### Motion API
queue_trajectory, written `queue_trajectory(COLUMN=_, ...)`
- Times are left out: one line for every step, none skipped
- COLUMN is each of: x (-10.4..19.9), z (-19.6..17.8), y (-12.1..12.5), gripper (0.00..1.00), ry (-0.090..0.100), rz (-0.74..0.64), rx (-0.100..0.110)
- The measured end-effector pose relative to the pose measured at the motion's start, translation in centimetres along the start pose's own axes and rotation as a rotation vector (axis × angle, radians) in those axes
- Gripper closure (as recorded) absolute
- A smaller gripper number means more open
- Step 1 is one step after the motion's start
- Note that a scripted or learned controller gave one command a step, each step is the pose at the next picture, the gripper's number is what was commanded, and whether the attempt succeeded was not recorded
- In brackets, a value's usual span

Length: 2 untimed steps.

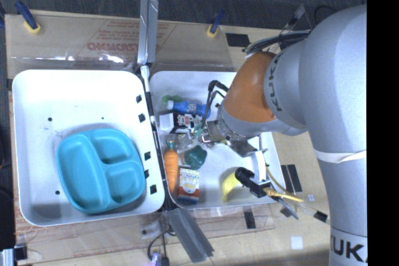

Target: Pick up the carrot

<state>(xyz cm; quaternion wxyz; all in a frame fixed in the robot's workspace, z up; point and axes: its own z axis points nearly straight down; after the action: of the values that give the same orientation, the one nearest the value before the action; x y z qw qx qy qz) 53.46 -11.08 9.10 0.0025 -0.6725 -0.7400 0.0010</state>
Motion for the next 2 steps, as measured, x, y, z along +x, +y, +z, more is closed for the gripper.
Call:
queue_trajectory(x=-0.3, z=0.0, y=-0.8, gripper=0.00, ry=0.002, rz=0.072, rx=0.002)
queue_trajectory(x=13.2, z=-10.0, y=-1.7, gripper=0.00, ry=-0.002, rz=0.090, rx=-0.002)
